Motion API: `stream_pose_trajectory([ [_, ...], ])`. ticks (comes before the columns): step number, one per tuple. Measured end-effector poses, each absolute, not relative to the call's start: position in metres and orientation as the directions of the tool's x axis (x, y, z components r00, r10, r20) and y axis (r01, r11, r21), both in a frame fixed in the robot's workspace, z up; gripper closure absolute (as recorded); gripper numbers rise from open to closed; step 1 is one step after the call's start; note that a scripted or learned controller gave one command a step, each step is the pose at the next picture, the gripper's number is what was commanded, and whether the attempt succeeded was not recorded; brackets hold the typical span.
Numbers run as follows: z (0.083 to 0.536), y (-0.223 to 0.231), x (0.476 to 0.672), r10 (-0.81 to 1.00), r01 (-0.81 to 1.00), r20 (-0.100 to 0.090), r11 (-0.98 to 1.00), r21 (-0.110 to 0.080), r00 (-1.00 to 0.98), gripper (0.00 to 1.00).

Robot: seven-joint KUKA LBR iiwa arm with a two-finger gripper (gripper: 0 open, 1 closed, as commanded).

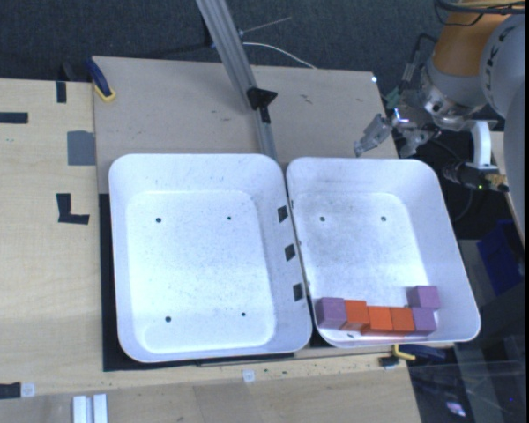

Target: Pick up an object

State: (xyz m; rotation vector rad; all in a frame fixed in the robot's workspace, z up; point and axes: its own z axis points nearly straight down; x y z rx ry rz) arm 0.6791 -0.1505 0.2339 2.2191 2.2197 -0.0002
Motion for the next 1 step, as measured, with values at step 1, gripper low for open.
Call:
stream_pose_trajectory([
  [1,0.2392,-0.1946,0.6811,1.000,1.000,-0.003,-0.002,0.000,0.002,0.00],
])
